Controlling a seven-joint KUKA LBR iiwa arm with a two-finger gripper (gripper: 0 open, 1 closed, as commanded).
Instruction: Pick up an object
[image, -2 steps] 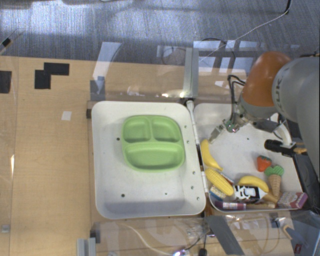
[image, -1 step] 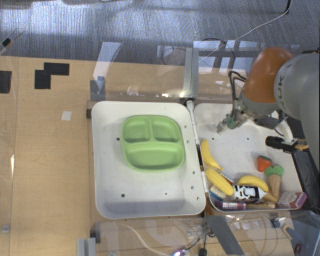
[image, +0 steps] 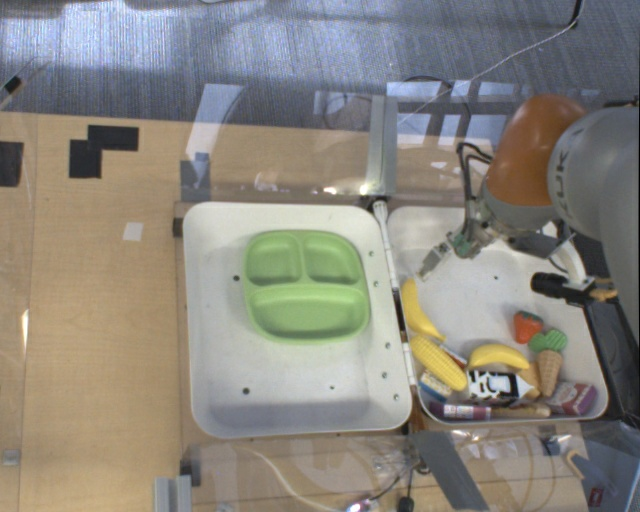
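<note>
gripper (image: 432, 260) hovering over bare floor at the back-left of the right bin (image: 500, 290), nothing between its fingers, opening too small to tell. nearest toy a banana (image: 419, 312) just below, lying lengthwise along the left wall, above the corn cob (image: 438, 362).

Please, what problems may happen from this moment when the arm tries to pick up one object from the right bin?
1. The toys lie crowded in the near corner of the right bin: the corn cob, two bananas and the ice cream cone touch or overlap, so the claw may pinch two things or slip off.
2. One banana lies against the bin's left wall, which could block a finger.
3. The claw hangs over bare floor, away from the toys; closing here would likely catch nothing.
</note>
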